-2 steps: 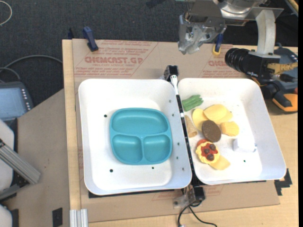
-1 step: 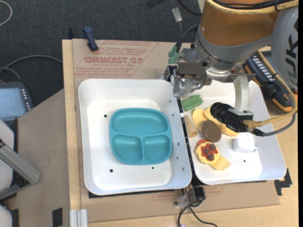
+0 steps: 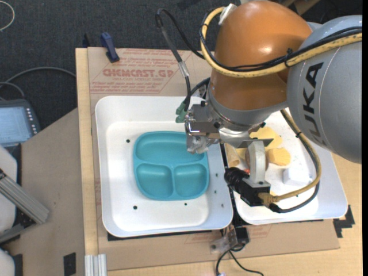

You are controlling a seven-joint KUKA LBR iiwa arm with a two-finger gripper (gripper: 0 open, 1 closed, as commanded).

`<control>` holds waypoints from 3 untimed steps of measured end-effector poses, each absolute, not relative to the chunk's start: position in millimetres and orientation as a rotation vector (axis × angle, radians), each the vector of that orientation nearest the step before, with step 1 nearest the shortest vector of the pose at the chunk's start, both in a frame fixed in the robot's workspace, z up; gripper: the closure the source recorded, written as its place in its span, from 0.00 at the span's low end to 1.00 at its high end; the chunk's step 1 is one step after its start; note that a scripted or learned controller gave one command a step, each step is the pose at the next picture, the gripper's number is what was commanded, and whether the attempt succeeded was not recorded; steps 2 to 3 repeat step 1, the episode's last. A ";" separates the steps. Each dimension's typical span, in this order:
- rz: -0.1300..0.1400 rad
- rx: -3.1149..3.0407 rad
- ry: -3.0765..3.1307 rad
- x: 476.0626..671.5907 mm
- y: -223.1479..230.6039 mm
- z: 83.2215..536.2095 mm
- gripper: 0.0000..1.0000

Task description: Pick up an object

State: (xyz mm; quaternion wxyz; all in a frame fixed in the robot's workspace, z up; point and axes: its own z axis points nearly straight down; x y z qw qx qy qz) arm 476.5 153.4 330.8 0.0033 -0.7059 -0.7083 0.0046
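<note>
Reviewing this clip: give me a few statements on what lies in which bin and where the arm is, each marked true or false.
1. A teal tray lies in the left bin. True.
2. The tray has three compartments. True.
3. The yellow pieces lie in the left bin. False: they lie in the right bin.
4. The arm is off at the bench's left. False: it hangs over the middle, where the bins meet.
5. The tray holds objects. False: its compartments look bare.

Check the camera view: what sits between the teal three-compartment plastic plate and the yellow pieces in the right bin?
The arm's wrist and gripper hang over that stretch, at the teal three-compartment plastic plate's upper right edge; beneath, the bins' adjoining white rims separate it from the yellow pieces.
</note>
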 end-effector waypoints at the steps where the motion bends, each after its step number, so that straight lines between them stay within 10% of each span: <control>1: -0.023 -2.234 -2.224 479.9 87.1 522.6 1.00; 3: -0.023 -2.234 -2.224 479.9 87.1 522.6 1.00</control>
